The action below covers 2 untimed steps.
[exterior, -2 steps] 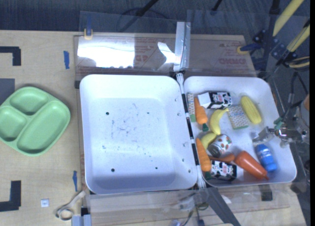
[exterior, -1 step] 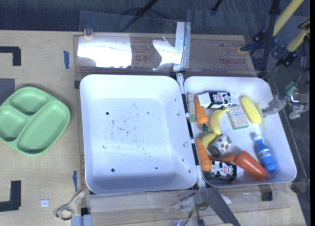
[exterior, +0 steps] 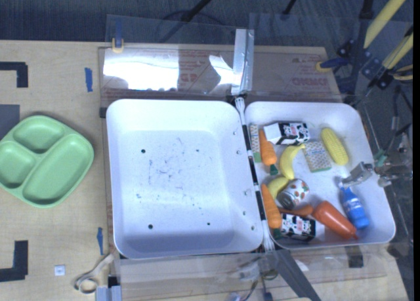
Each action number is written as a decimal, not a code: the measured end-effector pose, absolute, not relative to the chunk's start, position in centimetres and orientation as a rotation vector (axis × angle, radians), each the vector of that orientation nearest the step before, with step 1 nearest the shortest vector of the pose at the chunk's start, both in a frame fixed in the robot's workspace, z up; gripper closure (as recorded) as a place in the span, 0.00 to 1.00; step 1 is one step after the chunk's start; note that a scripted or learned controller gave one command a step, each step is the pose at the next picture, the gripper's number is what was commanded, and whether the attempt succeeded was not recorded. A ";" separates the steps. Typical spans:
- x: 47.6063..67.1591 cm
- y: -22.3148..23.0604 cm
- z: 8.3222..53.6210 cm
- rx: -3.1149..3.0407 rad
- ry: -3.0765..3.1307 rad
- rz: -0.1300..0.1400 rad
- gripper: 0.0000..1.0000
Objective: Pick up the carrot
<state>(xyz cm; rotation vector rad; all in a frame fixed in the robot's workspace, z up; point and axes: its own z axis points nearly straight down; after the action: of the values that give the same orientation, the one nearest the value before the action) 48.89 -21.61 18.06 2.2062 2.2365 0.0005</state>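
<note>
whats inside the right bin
The right bin holds carrots, a banana, corn, a blue bottle and small cartons. Whatever lies beneath the pile is covered.

Gripper (exterior: pixel 359 174) partly cropped at right edge (fingers too blurred).

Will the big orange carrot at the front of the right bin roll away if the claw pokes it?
Probably a bit. The carrot looks round and tapered, so it would likely roll in a curve, not straight. The blue bottle and milk carton lie close by and may stop it. It looks like smooth plastic, so it might be slippery.
</note>
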 end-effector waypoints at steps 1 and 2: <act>51.9 -22.4 26.2 2.038 2.388 0.001 0.00; 47.9 -22.4 16.6 2.135 2.305 0.001 0.00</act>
<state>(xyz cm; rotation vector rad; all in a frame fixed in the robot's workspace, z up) 47.93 -22.37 16.64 2.1348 2.3048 0.0006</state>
